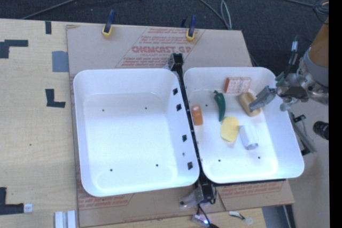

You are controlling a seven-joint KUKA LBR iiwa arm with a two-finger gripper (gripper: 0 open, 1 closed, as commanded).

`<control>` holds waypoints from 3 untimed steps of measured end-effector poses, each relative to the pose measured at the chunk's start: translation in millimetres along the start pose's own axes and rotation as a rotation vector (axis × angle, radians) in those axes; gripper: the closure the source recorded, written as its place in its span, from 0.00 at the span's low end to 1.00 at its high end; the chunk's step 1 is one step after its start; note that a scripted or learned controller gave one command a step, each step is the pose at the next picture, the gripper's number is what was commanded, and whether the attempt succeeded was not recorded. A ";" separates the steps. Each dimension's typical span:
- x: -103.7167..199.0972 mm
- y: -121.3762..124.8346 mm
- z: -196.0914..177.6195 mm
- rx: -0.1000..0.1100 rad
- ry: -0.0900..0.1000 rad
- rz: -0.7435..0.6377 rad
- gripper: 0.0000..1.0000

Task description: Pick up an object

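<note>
Though its state cannot be told, the tool (260,100) hangs over the right bin (278,165), touching a tan block (246,101).

The arm (320,56) is cut off by the frame's right edge beside the right bin (283,165). The gripper (262,99) covers part of the tan block (247,102); its fingers blur together.
</note>
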State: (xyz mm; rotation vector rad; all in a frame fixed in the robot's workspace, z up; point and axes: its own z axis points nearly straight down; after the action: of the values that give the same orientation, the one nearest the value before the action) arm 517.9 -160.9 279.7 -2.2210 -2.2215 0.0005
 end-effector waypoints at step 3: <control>-14.8 -1.6 190.7 0.000 0.000 0.048 0.00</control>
State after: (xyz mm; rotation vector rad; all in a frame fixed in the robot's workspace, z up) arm 516.2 -175.7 88.9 -2.2733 -2.1674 0.0008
